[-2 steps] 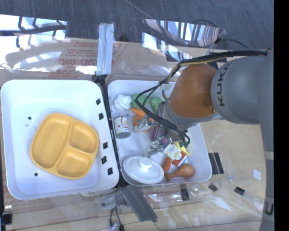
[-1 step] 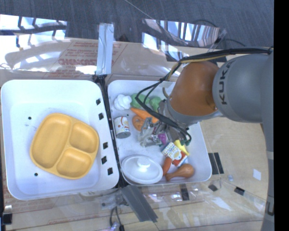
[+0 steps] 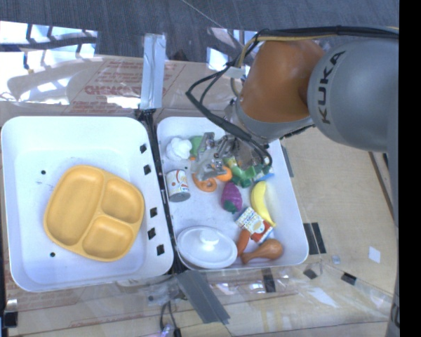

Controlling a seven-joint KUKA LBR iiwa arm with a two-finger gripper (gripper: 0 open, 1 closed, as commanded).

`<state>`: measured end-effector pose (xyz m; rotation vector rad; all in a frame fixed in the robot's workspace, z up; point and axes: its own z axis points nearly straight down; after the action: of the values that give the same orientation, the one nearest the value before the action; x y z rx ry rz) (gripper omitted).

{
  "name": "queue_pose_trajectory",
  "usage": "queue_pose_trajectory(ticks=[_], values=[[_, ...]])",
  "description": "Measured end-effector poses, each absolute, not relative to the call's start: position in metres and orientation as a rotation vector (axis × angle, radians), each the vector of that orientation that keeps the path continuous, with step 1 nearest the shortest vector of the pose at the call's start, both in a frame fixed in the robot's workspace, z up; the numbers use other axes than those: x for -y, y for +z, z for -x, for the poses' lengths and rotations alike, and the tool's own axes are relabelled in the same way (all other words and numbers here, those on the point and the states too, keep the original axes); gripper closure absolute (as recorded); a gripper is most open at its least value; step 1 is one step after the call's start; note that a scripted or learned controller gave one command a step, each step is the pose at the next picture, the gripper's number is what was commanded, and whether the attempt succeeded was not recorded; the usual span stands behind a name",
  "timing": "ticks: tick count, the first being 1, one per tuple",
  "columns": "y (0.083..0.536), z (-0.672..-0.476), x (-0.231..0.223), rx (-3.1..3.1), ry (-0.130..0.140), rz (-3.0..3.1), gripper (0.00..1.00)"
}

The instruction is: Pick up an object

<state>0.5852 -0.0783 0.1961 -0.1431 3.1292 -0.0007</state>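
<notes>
I'm hovering my claw, can't tell how wide, over the orange plastic ring beside the small tin can; looks light, stiff, rim-grabbable.

One fixed camera hangs above the bench, looking down at a slant. It stands far enough back to take in both white bins side by side, the left bin and the right bin, with cardboard beyond them and dark floor along the top. The arm enters from the right, large and close to the lens.
</notes>
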Motion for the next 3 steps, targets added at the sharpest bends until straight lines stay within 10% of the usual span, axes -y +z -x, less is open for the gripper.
queue_pose_trajectory(ticks=[2,3], values=[[0.209,-0.586,0.098,-3.097,-0.002,0.498,1.00],[0.128,-0.579,0.109,-3.129,0.003,0.326,1.00]])
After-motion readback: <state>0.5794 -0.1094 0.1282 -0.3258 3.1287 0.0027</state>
